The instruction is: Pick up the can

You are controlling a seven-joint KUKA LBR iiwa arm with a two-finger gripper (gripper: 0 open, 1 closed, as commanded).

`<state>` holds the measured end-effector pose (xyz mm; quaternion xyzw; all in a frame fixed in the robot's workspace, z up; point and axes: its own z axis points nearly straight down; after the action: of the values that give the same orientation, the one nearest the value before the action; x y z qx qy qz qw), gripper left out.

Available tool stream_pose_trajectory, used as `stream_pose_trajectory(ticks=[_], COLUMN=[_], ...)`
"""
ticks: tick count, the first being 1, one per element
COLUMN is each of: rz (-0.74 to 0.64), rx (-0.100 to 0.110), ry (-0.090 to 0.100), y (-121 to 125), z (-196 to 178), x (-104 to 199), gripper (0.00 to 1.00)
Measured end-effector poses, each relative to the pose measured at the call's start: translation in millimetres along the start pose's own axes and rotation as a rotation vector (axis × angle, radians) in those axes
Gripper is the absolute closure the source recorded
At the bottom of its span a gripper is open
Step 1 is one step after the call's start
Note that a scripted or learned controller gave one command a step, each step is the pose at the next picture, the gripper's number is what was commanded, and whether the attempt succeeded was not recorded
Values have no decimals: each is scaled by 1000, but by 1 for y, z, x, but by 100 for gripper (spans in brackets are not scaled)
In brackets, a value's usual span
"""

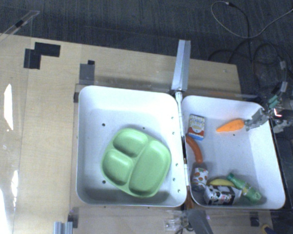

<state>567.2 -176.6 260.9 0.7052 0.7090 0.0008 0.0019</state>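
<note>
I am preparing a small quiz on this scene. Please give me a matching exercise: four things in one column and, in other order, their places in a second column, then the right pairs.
Things:
1. green plate
2. carrot
3. banana
4. gripper

Places:
A. right bin's near edge, among other items
B. middle of left bin
C. right bin's far right corner
D. right bin's far part, just left of the gripper

Pairs: 1-B, 2-D, 3-A, 4-C

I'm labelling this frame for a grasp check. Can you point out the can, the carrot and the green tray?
can (199, 176): camera view, on its patterned side.
carrot (230, 126): camera view, middle of its orange body.
green tray (136, 161): camera view, on its central ridge.
</note>
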Motion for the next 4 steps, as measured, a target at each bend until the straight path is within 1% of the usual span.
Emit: stream_pose_trajectory(ticks=[1,2,3,4], rz=[19,7,-36,10], rx=[0,-1,-6,-2], ry=[0,1,-1,0], y=[41,2,49,-23], z=[87,168,173,144], x=[-16,-4,-24,-29], gripper=[0,0,0,0])
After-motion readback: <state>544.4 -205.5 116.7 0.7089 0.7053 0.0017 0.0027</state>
